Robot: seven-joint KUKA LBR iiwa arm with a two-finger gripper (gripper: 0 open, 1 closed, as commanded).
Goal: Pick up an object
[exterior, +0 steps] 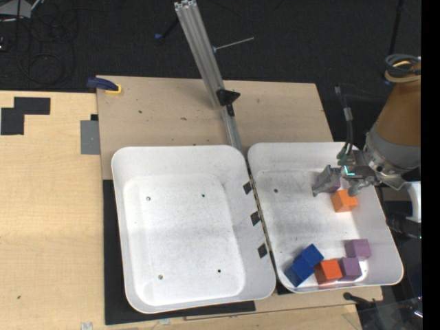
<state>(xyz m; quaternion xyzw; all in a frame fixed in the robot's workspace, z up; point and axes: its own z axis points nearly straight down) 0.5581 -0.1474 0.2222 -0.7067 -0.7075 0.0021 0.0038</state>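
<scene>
The gripper (342, 184) is hovering over the right bin (295, 184), blurring against an orange block (344, 201) just beneath; its grip is impossible to judge. Four more blocks (330, 263) are lying near the bin's front edge.

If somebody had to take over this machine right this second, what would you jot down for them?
Gripper: low in the right bin, directly above an orange block. Whether it has the block is not clear from this view.
Other blocks: a blue block, a second orange block and two purple blocks sit clustered at the right bin's near edge.
Left bin: no blocks in it.
Done: arm positioned over a block.
Left: confirm a grip, then lift a block.
</scene>
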